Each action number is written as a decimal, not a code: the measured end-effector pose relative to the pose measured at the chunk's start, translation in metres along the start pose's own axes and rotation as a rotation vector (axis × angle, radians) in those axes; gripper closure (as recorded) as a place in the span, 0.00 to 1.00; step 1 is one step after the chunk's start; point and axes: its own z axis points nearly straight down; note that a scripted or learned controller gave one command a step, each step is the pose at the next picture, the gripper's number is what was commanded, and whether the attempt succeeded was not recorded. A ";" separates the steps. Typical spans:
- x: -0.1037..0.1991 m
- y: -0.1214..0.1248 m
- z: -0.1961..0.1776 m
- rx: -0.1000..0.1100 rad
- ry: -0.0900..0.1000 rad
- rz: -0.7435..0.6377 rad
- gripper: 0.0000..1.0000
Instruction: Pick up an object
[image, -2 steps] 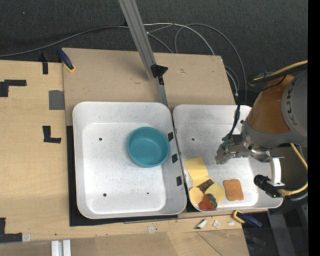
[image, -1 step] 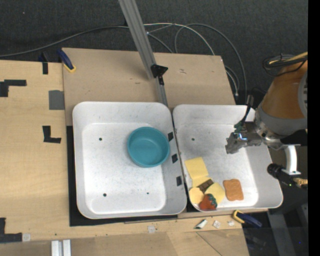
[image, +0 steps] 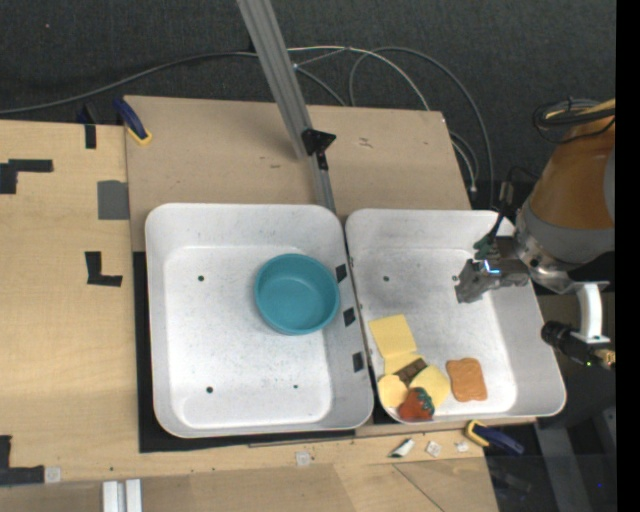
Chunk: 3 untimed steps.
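With the flat orange-brown cracker-like piece (image: 466, 379) lying free near the front of the right white bin (image: 520, 330), we see the end effector (image: 472, 284) above that bin, apparently empty, and would descend squarely.

The counter (image: 60, 330) looks like pale, matt wood or plywood with a faint grain, patched with strips of dull black tape (image: 95, 268). The two bins, left (image: 180, 390) and right (image: 420, 245), seem to be white plastic, smooth with a soft sheen and peppered with fine dark scuffs. The teal bowl (image: 295, 292) looks like smooth plastic, slightly glossy along its rim. The yellow block (image: 392, 340) appears matt and spongy, and the orange-brown slab (image: 466, 380) has a rough, grainy face. A slanted pole (image: 280, 70) reads as brushed grey metal. The arm's band (image: 575, 180) is glossy orange, and its gripper (image: 480, 280) looks like dark metal with small bright glints.
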 end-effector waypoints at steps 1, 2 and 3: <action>0.060 0.007 0.007 0.002 0.002 -0.006 1.00; 0.117 0.005 -0.005 0.001 0.003 -0.007 1.00; 0.173 0.006 -0.015 0.002 0.002 -0.007 1.00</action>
